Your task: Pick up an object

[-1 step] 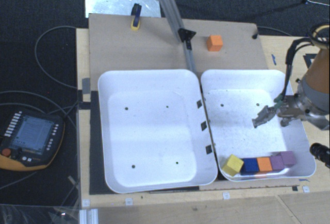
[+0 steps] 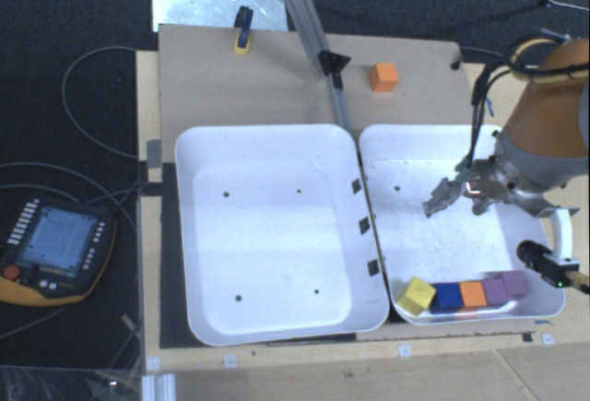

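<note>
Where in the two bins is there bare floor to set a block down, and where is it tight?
The left bin has its whole floor bare. In the right bin, the far half is bare, up to the gripper. Its near edge is crowded: yellow, blue, orange and purple blocks sit in a row.

The arm (image 2: 553,127) runs off the right edge, so only its orange band and wrist are in sight, and its bulk covers the right bin's (image 2: 406,233) far right corner. The tool (image 2: 441,199) is small and dark from up here, and its tips blur together. Along the near wall, the purple block (image 2: 513,284) is partly behind a black fitting (image 2: 544,263) on the wrist, and the counter (image 2: 304,81) is cut off at the bottom edge.
</note>
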Action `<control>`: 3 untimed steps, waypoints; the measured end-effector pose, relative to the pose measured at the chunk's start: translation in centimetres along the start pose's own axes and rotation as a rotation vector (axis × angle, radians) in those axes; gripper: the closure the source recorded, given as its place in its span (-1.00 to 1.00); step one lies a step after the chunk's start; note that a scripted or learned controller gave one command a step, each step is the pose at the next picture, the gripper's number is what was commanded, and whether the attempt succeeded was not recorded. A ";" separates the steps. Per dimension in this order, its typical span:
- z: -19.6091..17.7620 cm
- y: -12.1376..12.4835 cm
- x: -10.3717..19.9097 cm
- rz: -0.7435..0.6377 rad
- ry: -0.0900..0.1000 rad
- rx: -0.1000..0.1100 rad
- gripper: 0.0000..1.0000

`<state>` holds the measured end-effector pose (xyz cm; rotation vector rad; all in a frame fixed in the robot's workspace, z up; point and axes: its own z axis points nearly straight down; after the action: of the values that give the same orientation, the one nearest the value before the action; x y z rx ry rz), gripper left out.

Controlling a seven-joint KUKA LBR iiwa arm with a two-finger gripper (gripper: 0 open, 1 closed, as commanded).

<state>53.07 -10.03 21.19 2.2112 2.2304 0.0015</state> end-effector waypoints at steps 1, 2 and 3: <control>-5.3 -2.0 -7.6 0.015 -0.006 -0.006 -1.00; 0.0 2.1 -5.3 0.001 0.001 0.002 -1.00; -5.4 5.3 0.1 -0.004 0.000 -0.008 -1.00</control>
<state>58.33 -9.87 26.61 2.2034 2.2308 0.0106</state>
